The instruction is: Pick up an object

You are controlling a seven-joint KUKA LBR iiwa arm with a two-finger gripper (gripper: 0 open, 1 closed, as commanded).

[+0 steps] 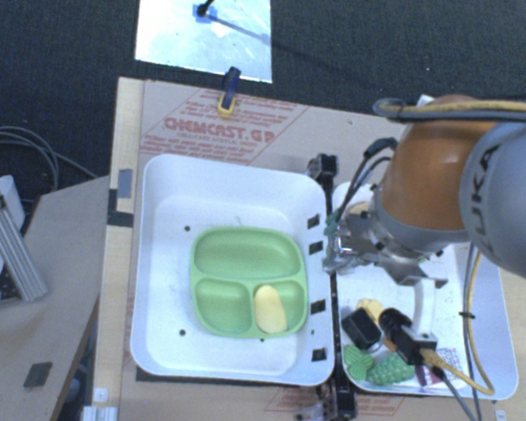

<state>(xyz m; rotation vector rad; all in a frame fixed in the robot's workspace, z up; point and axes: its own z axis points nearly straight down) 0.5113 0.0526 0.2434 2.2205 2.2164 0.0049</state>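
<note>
Arm (466,171) over right bin (499,373) | tool state: cannot tell | yellow object (271,309) upright-lengthwise in green tray (239,254)

The bench (106,347) bears a left bin (162,269) and right bin (500,364), side by side.

One fixed camera looks down from above the bench (216,124) at a slant, taking in both white bins: the left bin (170,241) in full, the right bin (500,364) partly covered. The arm (456,170) enters from the right, close under the lens. Dark floor fills the top, perhaps carpet.
</note>
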